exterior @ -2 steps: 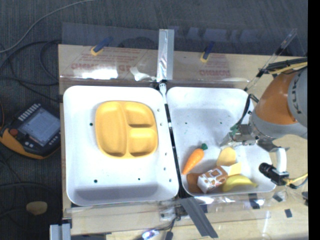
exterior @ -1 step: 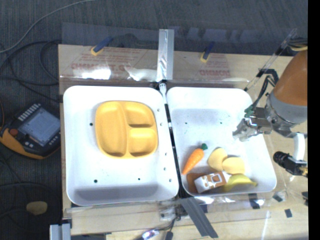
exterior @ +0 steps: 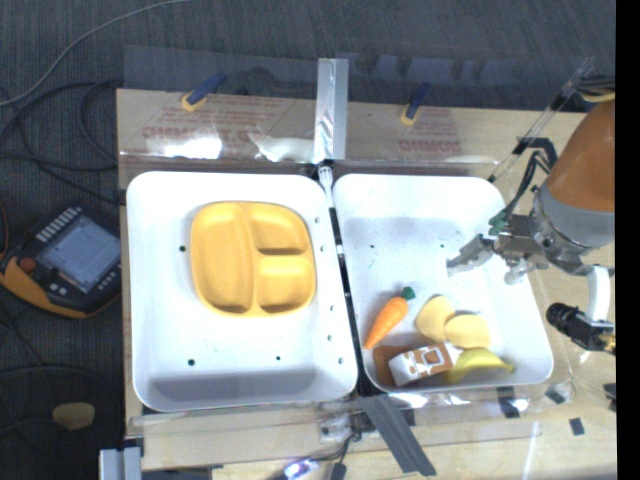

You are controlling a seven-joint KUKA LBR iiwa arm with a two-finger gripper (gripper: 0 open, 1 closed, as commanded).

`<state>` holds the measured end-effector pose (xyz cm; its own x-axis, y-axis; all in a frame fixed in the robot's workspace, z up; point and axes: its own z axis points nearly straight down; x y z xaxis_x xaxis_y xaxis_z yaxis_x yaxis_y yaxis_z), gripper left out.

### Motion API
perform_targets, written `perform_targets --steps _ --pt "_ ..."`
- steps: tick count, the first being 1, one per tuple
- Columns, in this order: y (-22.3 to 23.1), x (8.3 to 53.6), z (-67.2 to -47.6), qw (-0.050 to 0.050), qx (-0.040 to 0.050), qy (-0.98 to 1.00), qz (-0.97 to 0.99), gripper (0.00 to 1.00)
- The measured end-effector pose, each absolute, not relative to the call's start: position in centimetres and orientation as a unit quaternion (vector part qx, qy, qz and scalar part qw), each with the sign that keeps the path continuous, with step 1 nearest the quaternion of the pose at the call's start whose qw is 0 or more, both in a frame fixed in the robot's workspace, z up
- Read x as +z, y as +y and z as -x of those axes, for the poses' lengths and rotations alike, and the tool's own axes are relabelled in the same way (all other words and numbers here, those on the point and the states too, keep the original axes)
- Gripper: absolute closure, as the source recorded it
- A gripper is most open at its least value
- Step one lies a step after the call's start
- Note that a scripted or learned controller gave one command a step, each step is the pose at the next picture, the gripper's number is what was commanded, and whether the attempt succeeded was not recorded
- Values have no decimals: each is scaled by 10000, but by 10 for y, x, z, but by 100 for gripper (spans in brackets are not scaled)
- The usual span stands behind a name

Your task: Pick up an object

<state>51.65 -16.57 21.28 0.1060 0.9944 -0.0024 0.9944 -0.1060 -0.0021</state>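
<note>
Camera view looks down on the surface with its two white bins side by side. The left bin (exterior: 150,268) carries a yellow divided plate (exterior: 252,256) lying flat near its middle. The right bin (exterior: 400,203) holds a small heap in its near corner, toward the bench's front edge: a carrot (exterior: 388,318) lying at a slant with its green top pointing to the far side, two pale yellow pieces (exterior: 450,320) just beside it, a banana (exterior: 480,363) against the near wall, and a small orange-and-white carton (exterior: 420,364) touching the banana. The arm comes in over the right rim of that bin, and the gripper (exterior: 490,253) hangs above the bare floor of the bin, apart from the heap and on its far side. Its fingers (exterior: 468,258) look spread and released, with nothing between them. To my eye the pick is hardly begun: no object is lifted or even touched, and all of them lie in the bin. What is left is the whole of it, I'd judge: moving over one of the pieces, coming down, closing and lifting.
</note>
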Motion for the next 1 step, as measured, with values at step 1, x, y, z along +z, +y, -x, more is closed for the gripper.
perform_targets --steps 1 --pt "-194 150 -483 -5 -20 5964 -8027 0"
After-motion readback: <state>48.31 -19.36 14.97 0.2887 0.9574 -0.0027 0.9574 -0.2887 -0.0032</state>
